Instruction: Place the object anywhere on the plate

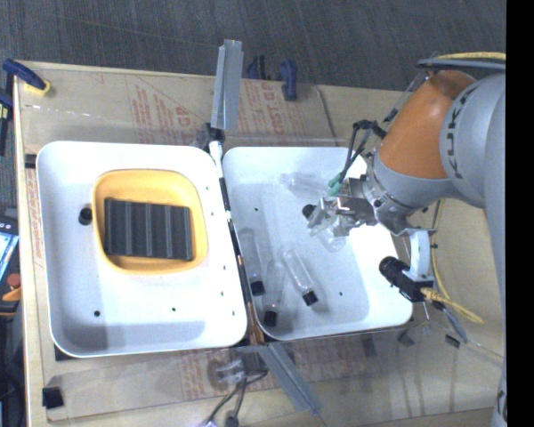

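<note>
Looking down from the fixed camera above the worktop [116, 96], you have two shallow white bins side by side. Take the left bin [62, 283] as your landmark. Inside it, toward its far side, sits a yellow plate [147, 185] with rounded corners, and a dark ridged rectangular insert [149, 229] lies on the plate's middle.

Immediately to the right of the left bin, touching it along a shared edge, is the right bin [249, 176]. Several clear plastic tubes with black caps lie in it: one [299, 278] near its middle, others nearer the shared edge, hard to make out against the white.

Farther right of the left bin, your grey arm with its orange band [418, 132] reaches over the right bin's far-right part. The pincer [334, 216] hangs low there, and a clear, crumpled-looking object [325, 225] appears at its tip. You cannot tell whether the pincer is spread or closed on it.
</note>
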